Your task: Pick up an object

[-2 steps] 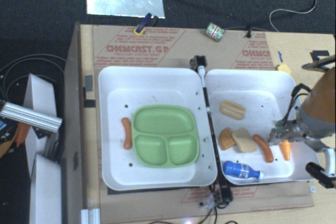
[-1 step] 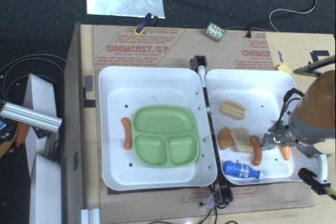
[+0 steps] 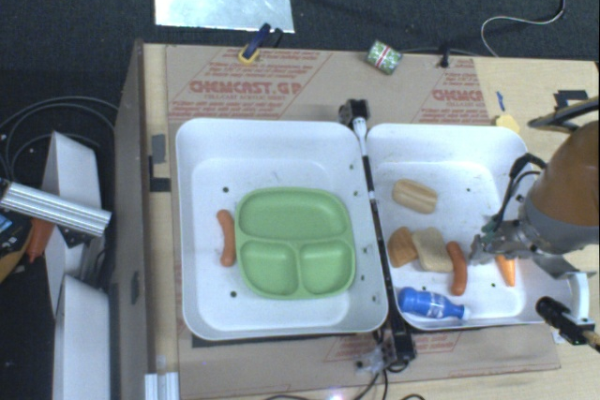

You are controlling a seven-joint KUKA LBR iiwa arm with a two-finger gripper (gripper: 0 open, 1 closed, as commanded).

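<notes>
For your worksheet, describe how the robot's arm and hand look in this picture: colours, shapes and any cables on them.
The arm enters from the right as a thick, rounded body, with a broad orange band above a grey wrist section. Thin black cables loop along its left side, down toward the hand. The hand is small, dark grey and metallic-looking, much narrower than the arm. No lettering or markings can be made out on either.

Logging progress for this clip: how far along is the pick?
Nothing looks lifted yet. The gripper sits low in the right bin, between the sausage and the carrot; the bread roll and blue bottle lie on the floor. Grasping and raising one item remain.
</notes>
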